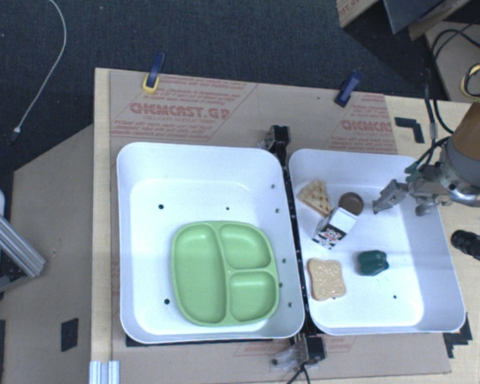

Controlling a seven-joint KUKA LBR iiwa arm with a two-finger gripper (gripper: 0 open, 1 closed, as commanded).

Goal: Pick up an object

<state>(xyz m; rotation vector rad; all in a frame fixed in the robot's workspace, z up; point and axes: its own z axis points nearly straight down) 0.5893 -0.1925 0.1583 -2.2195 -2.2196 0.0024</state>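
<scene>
The right bin [427, 308] holds several small items: a tan wedge of toast [316, 197], a brown round piece [351, 203], a small white box with dark print [334, 228], a dark green lump [373, 262] and a slice of bread [326, 279]. My gripper [404, 204] hangs over the bin's upper right part, to the right of the brown piece and above the green lump. Its two fingers stand apart, open, with nothing between them.
The left bin [143, 181] carries a light green divided plate [223, 271]. A black clamp [277, 137] joins the bins at the back. Blue and yellow clips [154, 72] pin the cardboard underlay. Cables trail at the upper right.
</scene>
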